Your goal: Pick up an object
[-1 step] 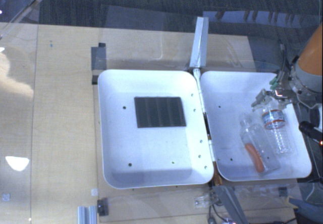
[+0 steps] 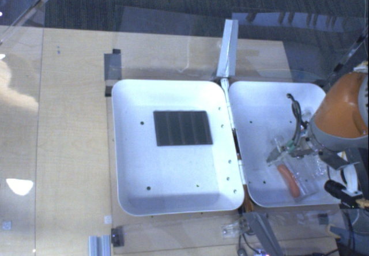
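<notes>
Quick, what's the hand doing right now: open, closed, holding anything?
Hand: low in the right bin, above the orange object; open or closed cannot be told.

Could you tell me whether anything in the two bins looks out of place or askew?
Nothing stands out. The dark ribbed mat lies flat and square in the left bin; an orange object lies slantwise in the right bin beside the gripper.
</notes>
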Motion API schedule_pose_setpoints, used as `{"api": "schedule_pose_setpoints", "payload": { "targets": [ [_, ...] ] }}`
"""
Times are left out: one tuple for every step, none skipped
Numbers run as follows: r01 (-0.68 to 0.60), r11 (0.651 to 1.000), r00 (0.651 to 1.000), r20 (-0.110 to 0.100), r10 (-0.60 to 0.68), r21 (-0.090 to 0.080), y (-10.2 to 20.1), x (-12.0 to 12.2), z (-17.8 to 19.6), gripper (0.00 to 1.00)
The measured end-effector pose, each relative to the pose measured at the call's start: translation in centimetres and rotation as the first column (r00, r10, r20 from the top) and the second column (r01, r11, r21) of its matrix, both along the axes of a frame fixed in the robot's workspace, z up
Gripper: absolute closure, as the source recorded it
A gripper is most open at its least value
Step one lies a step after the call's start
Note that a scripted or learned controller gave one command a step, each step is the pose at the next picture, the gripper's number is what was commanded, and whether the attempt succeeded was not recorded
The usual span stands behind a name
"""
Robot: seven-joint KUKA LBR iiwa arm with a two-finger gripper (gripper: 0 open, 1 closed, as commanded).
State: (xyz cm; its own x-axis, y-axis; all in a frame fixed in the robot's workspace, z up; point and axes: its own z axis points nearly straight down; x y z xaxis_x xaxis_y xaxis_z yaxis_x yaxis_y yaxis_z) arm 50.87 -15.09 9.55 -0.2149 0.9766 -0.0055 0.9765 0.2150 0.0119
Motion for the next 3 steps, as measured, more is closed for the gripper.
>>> {"api": "schedule_pose_setpoints", "payload": {
  "targets": [
    [-0.062,0.998,0.998,0.024,0.063,-0.010,0.0,-1.0,-0.2,0.00],
    [-0.093,0.996,0.995,0.023,0.093,-0.010,1.8,-1.0,-0.2,0.00],
    [-0.055,0.998,0.998,0.025,0.055,-0.009,3.1,-1.0,-0.2,0.00]
  ]
}}
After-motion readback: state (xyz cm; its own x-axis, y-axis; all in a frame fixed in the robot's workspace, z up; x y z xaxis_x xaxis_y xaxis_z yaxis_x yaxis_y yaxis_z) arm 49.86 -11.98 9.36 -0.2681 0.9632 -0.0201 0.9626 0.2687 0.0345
